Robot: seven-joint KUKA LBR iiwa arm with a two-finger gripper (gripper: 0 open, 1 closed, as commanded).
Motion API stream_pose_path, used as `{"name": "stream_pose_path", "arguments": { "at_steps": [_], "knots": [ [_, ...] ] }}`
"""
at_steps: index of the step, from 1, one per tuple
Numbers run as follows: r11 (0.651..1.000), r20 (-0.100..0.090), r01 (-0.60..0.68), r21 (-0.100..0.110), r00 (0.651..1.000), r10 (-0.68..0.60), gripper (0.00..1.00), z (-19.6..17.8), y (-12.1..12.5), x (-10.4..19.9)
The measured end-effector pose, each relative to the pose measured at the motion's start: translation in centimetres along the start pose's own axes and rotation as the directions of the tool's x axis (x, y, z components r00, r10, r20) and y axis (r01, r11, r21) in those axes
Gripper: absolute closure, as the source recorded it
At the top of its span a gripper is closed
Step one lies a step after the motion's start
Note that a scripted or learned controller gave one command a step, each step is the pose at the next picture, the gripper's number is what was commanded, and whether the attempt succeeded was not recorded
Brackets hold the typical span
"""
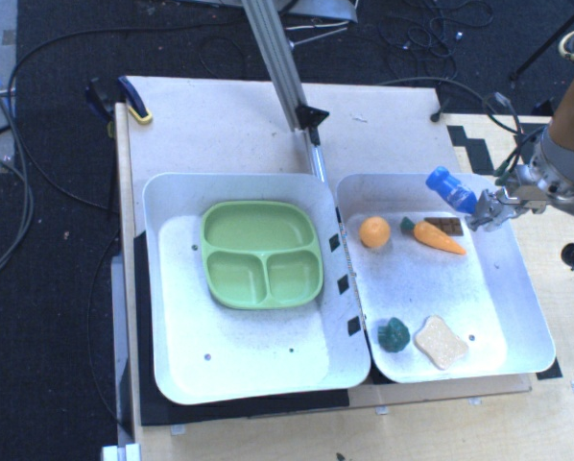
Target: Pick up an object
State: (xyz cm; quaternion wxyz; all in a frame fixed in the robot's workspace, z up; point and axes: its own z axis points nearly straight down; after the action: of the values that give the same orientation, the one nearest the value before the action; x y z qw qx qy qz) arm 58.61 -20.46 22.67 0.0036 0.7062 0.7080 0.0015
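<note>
Hand: hand (pixel 487 209) sits over the upper right rim of the right bin (pixel 517 286), at the end of the arm (pixel 563 152) that reaches in from the right; whether it grips anything cannot be told at this size.
Blue object: a blue object (pixel 450 188) lies just beside the hand on its left, touching or nearly so; held, pushed or merely adjacent cannot be settled.
Arm pose: wrist low and angled leftward toward the bin's upper corner, forearm leaving the view at the right edge.
Candidate items, right bin: orange ball (pixel 374 231) near the upper left; carrot (pixel 438 237) just right of it, with a small brown piece (pixel 444 225) at its upper edge; green lump (pixel 394 334) and bread slice (pixel 442 342) side by side near the lower edge.
Left bin: left bin (pixel 172 257) holds a green divided plate (pixel 263 254), lying flat.
Handling, judged: all items look like light toy food, probably hard and smooth. Ball likely to roll away from closing fingers. Carrot tapers; best taken across its thick end. Bread is flat and low, leaving little to pinch. Blue object is nearest; take it across its narrow width.
Risk, judged: rim of the right bin is close under the hand and may obstruct a descent.
Bench: pale bench (pixel 229 123) carries both bins.
</note>
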Motion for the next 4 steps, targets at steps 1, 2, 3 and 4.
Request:
{"name": "stream_pose_path", "arguments": {
  "at_steps": [1,2,3,4],
  "knots": [
    [1.000,-0.002,-0.001,0.008,1.000,0.001,1.00,1.8,0.0,0.0],
    [1.000,-0.005,0.005,0.008,1.000,-0.005,1.00,2.0,0.2,6.3],
    [1.000,-0.005,0.004,0.008,1.000,-0.004,1.00,2.6,-0.3,11.2],
    [1.000,-0.005,0.005,0.008,1.000,-0.004,1.00,2.4,-0.4,15.7]
  ]
}}
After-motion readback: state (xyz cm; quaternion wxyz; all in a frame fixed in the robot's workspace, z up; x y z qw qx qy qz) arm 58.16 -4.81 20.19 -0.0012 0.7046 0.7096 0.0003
